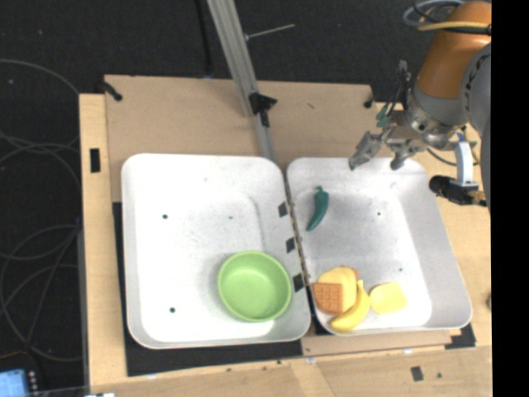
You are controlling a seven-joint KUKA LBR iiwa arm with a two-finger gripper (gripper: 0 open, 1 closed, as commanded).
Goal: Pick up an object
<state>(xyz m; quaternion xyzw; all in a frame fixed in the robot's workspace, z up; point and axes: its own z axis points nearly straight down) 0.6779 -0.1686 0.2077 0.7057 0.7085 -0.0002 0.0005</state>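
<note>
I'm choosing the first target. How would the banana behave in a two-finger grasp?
The banana curves and looks smooth, so it may slip or twist between fingers. It leans against the waffle at the bin's edge, so approach looks cramped. Probably a light toy.

The right white bin point(413, 222) lies just below the pincer point(374, 163), the left white bin point(182, 197) touches it farther left, both on a tan bench point(182, 114), and a slanted metal pole point(235, 48) rises up-left of the pincer.
</note>
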